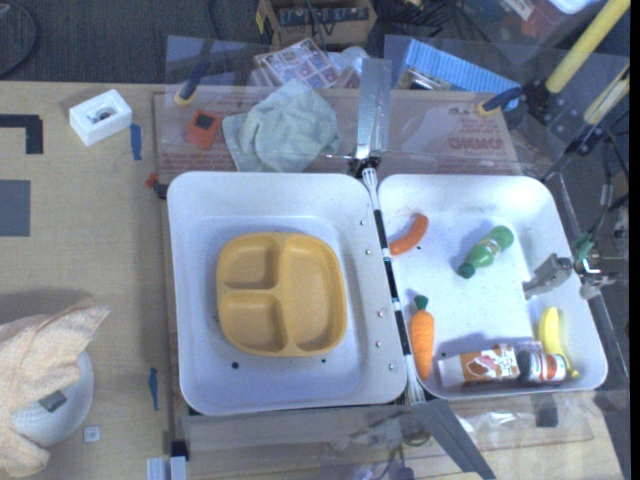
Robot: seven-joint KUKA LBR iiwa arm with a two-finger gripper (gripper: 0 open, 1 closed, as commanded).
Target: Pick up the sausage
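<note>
wooden bench (80,228) bears two white bins (200,208); sausage (408,233) in right.

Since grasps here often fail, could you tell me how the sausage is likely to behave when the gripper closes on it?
The sausage looks small, smooth and rounded, so it could slip or roll from a loose pinch. Its slight curve may limit free rolling on the right bin. It lies close to that bin's left wall, perhaps leaving little finger room on that side.

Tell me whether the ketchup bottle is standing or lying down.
Lying down. The bottle rests on its side along the near wall of the right bin, cap toward the banana, base toward the carrot.
</note>
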